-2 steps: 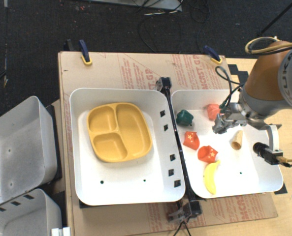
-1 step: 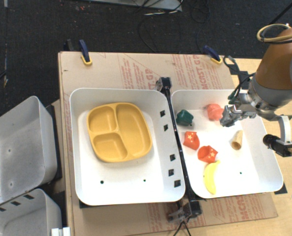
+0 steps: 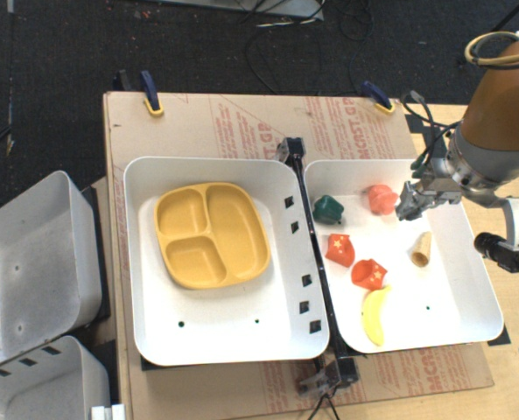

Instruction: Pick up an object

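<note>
- Camera view: the bench (image 3: pixel 215 125) bears two shallow white bins side by side, the left bin (image 3: pixel 145 322) and the right bin (image 3: pixel 469 322), with a dark divider running between them.
- In the left bin lies a yellow divided plate (image 3: pixel 213 234) with three compartments, set toward the upper middle of the bin floor.
- The right bin holds six small things. A dark green piece (image 3: pixel 328 208) sits near the bin's upper left corner. A pink lump (image 3: pixel 382 199) lies to the right of it, near the upper wall.
- A red piece (image 3: pixel 340 248) with a pale mark on top lies below the green one, and a second red piece (image 3: pixel 369 274) lies just beside it, lower and to the right.
- A yellow banana (image 3: pixel 375 316) lies below the second red piece, close to it, its length running toward the bin's lower wall.
- A tan cone (image 3: pixel 420 249) lies apart from the others, toward the middle right of the bin.
- The arm (image 3: pixel 495 121) reaches in from the right; the gripper (image 3: pixel 414 201) hangs over the upper part of the right bin, just to the right of the pink lump and above the tan cone.
- Whether the jaws are spread or closed I cannot tell, since the fingertips appear as one dark mass. Nothing is seen between them.
</note>
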Motion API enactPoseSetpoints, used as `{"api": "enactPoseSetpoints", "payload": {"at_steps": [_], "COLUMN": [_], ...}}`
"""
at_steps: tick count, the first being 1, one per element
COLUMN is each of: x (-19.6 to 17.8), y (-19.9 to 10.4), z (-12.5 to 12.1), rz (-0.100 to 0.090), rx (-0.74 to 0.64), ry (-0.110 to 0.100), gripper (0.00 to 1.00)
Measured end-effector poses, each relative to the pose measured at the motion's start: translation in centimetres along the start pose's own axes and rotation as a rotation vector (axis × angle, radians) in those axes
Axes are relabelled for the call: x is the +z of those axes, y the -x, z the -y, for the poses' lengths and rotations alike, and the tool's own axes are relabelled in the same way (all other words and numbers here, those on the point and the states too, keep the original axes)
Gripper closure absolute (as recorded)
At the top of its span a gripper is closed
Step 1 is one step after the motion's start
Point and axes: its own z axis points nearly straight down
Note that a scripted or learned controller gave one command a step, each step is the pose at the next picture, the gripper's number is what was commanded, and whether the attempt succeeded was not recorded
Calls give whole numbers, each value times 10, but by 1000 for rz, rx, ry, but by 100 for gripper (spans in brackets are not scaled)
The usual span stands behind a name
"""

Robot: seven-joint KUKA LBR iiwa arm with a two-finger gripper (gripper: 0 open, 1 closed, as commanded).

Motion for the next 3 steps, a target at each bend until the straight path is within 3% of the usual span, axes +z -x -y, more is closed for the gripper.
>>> {"api": "enactPoseSetpoints", "payload": {"at_steps": [2, 3], "x": [-11, 2], "y": [-118, -173], "z": [24, 35], "rz": [-3, -3], "rx": [-6, -6], "ry": [-4, -6], "gripper": [100, 100]}}
